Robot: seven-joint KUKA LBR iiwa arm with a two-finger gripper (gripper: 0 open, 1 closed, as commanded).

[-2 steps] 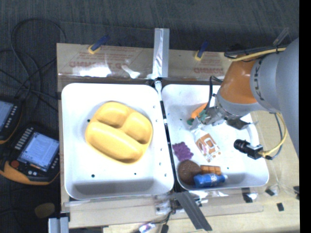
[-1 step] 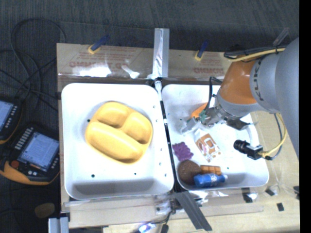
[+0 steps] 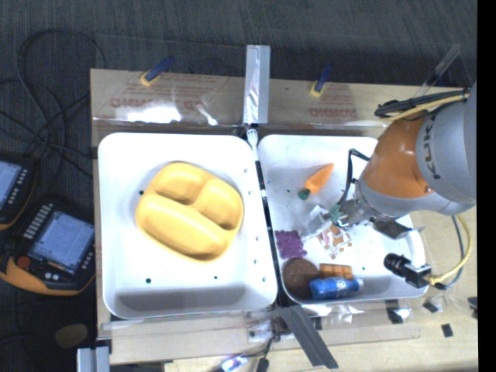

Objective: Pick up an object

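Camera view shows you the gripper (image 3: 339, 217) low in the right white bin (image 3: 283, 155), just over a small white-and-orange crumpled packet (image 3: 335, 237); grip state unreadable, nothing lifted yet.

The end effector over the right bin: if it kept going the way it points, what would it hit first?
Probably the small white-and-orange packet lying just below the end effector, on the right bin's floor. Depth is hard to judge from above, so this is a guess.
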